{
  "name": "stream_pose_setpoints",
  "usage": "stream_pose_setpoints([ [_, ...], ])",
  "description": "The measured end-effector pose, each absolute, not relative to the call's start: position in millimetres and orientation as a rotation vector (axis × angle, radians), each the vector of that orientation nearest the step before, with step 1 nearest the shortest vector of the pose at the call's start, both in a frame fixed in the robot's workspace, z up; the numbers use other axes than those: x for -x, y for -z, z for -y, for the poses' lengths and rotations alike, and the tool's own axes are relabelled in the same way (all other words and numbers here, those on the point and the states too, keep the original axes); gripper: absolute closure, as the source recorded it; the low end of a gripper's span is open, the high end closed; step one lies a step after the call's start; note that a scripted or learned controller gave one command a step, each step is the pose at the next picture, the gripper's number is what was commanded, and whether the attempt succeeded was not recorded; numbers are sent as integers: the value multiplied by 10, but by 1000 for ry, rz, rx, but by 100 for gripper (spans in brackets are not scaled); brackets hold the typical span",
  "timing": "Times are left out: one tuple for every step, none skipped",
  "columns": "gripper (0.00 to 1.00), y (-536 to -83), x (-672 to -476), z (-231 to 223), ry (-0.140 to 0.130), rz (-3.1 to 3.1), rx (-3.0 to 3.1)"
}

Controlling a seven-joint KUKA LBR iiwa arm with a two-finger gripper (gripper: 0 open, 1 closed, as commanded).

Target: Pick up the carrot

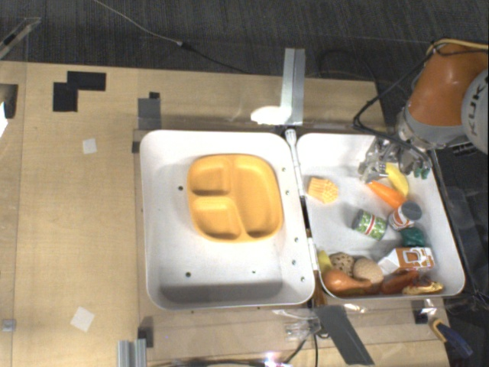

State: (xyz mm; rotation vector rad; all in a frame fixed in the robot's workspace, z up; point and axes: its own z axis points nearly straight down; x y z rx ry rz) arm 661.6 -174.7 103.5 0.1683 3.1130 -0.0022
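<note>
Overhead, the wooden worktop [69, 228] carries two shallow white bins set side by side, with a metal post [293, 82] standing behind the seam between them. Left bin [160, 281]: one yellow three-compartment tray [231, 197], lying near its middle. Right bin [451, 258]: cluttered. The carrot [386, 194], orange, lies tilted in the upper right part of the right bin, thick end toward the lower right, touching or just beside a yellow banana-like piece [397, 179] on its upper side. A small bottle with a dark cap [405, 214] sits just below the carrot; a green-and-red can [370, 224] lies on its side to the lower left of it. A yellow corn piece [323, 190] rests near the bin's left wall, well apart from the carrot. Along the front wall: a dark green item [414, 236], a small carton [416, 258], a speckled rounded piece [341, 264], a tan egg-shaped item [367, 270] and brownish food pieces, packed close together. The arm [451, 90], with its orange band, enters from the right. The gripper [393, 160] hangs over the back right corner of the right bin, directly above the carrot's upper end. Fingers: metallic and blurred against the bin; cannot tell how far apart they stand, nor whether anything sits between them.
</note>
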Motion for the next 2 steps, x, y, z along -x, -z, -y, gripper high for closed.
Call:
stream_pose_setpoints([
  [100, -1216, -6229, 1606, 2, -3125, 206],
  [100, -923, -6739, 2060, 9, -3097, 398],
])
